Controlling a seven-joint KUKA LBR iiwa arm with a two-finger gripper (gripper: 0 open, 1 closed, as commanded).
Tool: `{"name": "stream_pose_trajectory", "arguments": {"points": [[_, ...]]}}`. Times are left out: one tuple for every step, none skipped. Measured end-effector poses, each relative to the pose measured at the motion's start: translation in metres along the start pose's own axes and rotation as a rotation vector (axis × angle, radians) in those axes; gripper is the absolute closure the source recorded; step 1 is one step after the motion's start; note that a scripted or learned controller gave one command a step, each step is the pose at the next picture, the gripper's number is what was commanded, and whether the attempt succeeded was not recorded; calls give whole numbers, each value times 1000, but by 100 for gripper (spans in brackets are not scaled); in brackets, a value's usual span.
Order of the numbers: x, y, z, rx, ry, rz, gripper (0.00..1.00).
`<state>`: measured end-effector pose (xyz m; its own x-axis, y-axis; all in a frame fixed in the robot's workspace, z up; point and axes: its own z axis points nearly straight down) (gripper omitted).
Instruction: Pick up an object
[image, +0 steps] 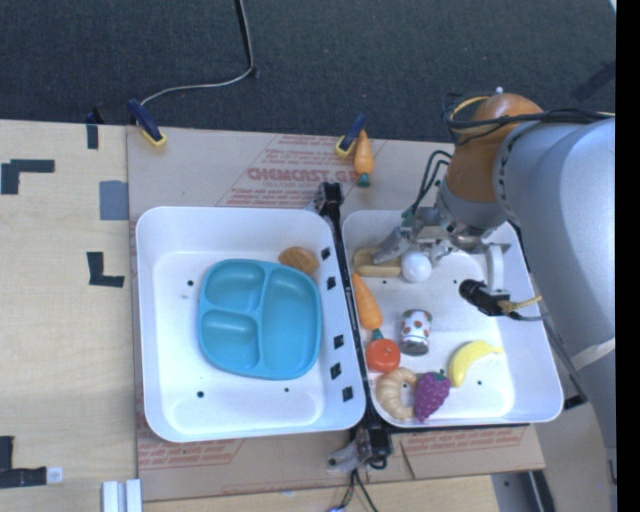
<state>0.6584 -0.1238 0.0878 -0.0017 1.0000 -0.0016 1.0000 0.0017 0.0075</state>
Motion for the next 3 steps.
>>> {"name": "stream_pose_trajectory", "arguments": {"points": [[18,9,-1,14,-15,3,0],[23,-43,-2,-5,-9,5,0],[23,-69,-3,-9,-9,5,0]]}}
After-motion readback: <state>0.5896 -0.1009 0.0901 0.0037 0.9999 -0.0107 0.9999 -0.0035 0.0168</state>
